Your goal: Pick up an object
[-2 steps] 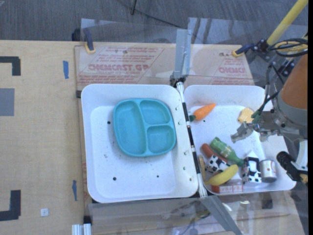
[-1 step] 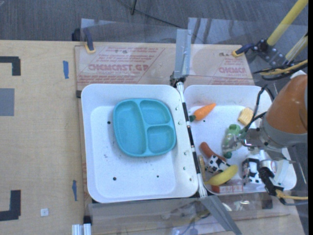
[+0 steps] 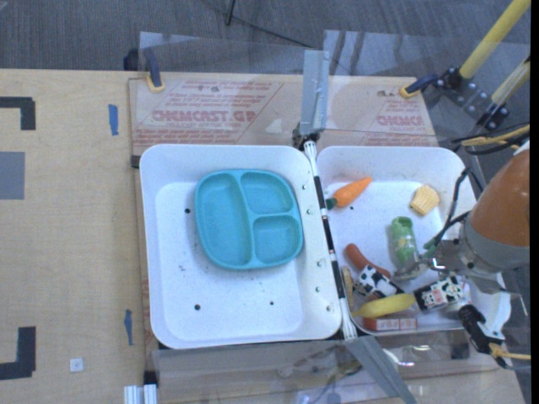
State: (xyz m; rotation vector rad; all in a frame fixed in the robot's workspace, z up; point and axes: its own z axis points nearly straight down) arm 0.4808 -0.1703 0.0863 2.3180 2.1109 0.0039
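Observation:
The right bin point(image 3: 396, 160) holds several small items. An orange carrot point(image 3: 350, 191) lies at its upper left and a yellow block point(image 3: 424, 199) at its upper right. A green bottle point(image 3: 402, 241) lies in the middle. Below it are a red sausage point(image 3: 360, 257), a black-and-white cow toy point(image 3: 376, 283), a yellow banana point(image 3: 386, 305) and a second black-and-white toy point(image 3: 444, 293). My gripper point(image 3: 434, 264) hangs low over the bin's right side, just right of the green bottle's lower end and above the second toy. Nothing visibly sits in it.
A teal divided plate point(image 3: 248, 219) lies in the left bin point(image 3: 168, 268). The arm's orange band point(image 3: 512, 199) and grey wrist cover the right bin's right wall. A metal post point(image 3: 314, 91) stands behind the two bins, and cables run by the arm at lower right.

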